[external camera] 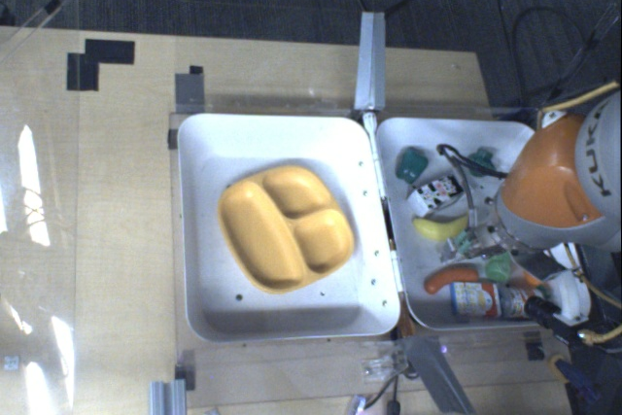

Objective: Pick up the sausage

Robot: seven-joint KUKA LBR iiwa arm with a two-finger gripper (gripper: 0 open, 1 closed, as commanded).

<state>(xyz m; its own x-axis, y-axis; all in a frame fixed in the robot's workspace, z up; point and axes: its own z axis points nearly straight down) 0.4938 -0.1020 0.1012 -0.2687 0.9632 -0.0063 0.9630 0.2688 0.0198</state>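
Note:
The sausage [448, 279] is an orange-red link lying near the front edge of the right bin [393, 209], just behind a small bottle. My gripper [472, 246] hangs low in this bin, directly above and slightly behind the sausage, between it and a yellow banana [437, 227]. The grey arm with its orange band [544, 178] covers the bin's right half and hides part of the gripper. I see nothing clearly held.
The right bin also holds a teal object [412, 162], a white and black item [433, 194], a green piece [499, 266] and a labelled bottle [483, 301] along the front wall. A large yellow bread-like lump [284, 226] lies in the left bin [204, 287].

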